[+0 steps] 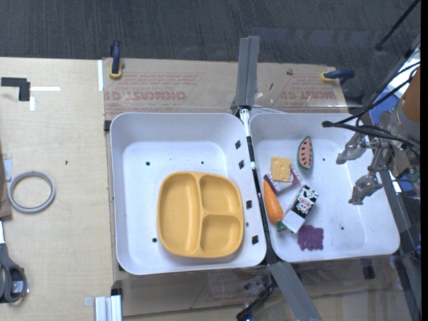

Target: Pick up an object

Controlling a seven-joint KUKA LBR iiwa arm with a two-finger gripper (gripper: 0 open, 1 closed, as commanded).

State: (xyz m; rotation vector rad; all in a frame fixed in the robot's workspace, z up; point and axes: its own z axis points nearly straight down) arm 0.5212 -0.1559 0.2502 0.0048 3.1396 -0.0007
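Note:
The right bin [348, 239] holds several toy foods near its left wall: a watermelon slice [305, 152], a yellow cheese square [281, 170] on a small pink-edged box, an orange carrot [273, 203], a black-and-white milk carton [304, 203] and a purple grape bunch [310, 238]. My gripper [357, 174] hangs over the right side of that bin, well to the right of the toys. Its two fingers stand apart, and nothing is between them.
A yellow three-compartment plate [199, 214] lies in the left bin [134, 146]. On the bench to the left are a grey tape ring [30, 191] and scissors [12, 281]. Cables and the arm crowd the right edge.

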